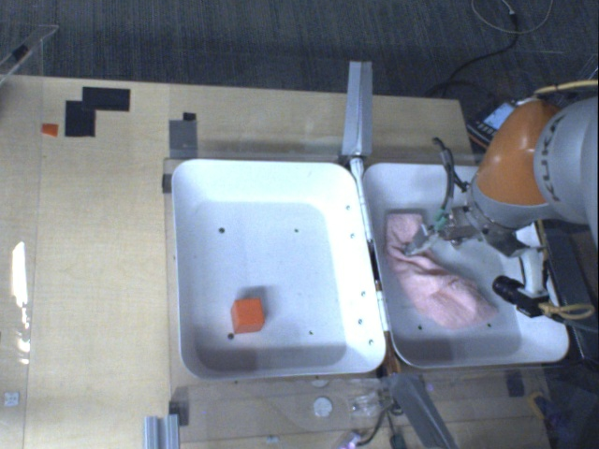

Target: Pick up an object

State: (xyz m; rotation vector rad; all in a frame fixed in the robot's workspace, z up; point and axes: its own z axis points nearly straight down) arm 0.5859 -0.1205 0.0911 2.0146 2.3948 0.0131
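A pink cloth (432,283) lies crumpled in the right bin (543,344), spread from the bin's upper left toward its centre. It is judged to be soft, limp and light; it would not break or slip like a hard thing, but it would sag and trail, so a pinch on a raised fold or bunched ridge is thought better than one on a flat stretch. The gripper (432,236) is seen at the cloth's upper end, at about twelve o'clock from the cloth's middle, touching or just above the fabric there. Whether it is released or clenched cannot be told, and no fabric can be confirmed as grasped. The arm (533,162), grey with an orange band, reaches in from three o'clock. In the left bin (187,251), well apart at nine o'clock from the cloth, an orange block (248,315) rests near the lower left; it is judged stiff and small.
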